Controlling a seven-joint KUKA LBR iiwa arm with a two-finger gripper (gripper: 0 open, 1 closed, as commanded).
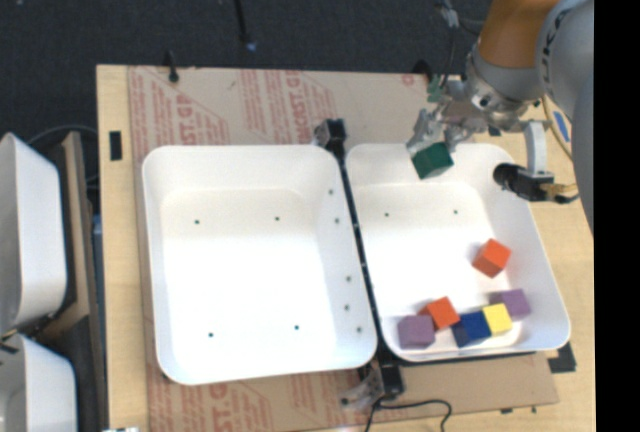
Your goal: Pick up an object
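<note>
I see worktop carrying two white bins. Left bin wide, free room inside. Right bin holds loose blocks at near edge: orange block alone, second orange block, two purple blocks, blue block, yellow block clustered. Tool raised over right bin far edge, fingers clamped on green block, well apart from cluster.

One fixed camera looks down aslant on both bins, arm entering right.
</note>
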